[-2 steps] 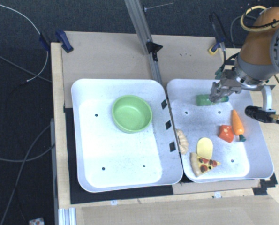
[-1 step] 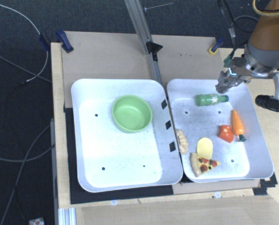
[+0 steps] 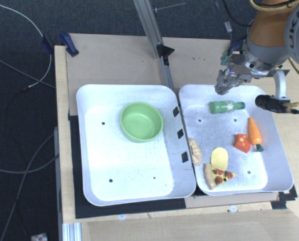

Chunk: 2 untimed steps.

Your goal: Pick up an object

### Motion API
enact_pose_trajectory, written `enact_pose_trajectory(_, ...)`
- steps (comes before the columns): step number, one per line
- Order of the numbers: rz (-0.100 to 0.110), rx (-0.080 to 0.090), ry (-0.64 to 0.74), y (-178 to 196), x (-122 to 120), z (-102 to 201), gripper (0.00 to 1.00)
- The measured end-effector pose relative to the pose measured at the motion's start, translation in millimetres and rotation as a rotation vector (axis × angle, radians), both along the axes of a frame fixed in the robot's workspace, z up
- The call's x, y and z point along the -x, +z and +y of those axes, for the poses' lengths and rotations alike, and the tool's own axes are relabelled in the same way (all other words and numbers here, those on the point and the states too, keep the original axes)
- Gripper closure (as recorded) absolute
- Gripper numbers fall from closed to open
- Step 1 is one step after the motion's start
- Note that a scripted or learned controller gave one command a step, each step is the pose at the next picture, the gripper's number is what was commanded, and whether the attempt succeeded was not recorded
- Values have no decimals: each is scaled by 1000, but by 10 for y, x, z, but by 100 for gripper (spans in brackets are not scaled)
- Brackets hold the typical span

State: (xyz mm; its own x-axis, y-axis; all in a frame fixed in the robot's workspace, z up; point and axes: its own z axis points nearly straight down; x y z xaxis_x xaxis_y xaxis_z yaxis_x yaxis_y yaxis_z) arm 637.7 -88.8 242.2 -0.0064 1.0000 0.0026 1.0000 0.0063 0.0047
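My gripper (image 3: 222,88) hangs over the far edge of the right bin (image 3: 275,182), just up and left of a green bottle (image 3: 226,106) lying on its side. Nothing shows between its fingers. Further toward the front lie an orange carrot (image 3: 254,130), a red pepper (image 3: 242,142), a yellow piece (image 3: 219,158) and a pizza slice (image 3: 217,176). A beige pastry-like piece (image 3: 195,151) rests against the bin's left wall.
The left bin (image 3: 99,185) holds a green bowl (image 3: 141,121) near its far right. A slanted metal pole (image 3: 150,24) rises behind the divide between the bins. Black clips (image 3: 180,133) line that divide.
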Motion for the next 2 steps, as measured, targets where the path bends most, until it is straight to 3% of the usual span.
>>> enact_pose_trajectory(2, 2, 0, -2, 143, -131, 1131, 100)
